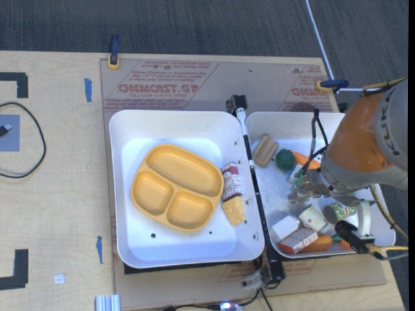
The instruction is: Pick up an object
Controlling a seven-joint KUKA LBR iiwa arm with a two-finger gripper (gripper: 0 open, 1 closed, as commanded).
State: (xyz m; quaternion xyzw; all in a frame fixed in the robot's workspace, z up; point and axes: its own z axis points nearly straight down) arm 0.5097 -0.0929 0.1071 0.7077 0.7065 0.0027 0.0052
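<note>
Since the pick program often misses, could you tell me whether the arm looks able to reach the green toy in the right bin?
Probably yes. The green toy lies uncovered near the right bin's far side, just left of the gripper, with nothing on top; the carrot beside it may crowd a grasp.

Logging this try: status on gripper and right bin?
Gripper low in right white bin. Nothing seen held. Green round toy, tan cylinder lie close beside.

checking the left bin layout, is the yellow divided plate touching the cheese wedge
Apart. The camera view shows white bin floor between the yellow divided plate and the cheese wedge.
</note>
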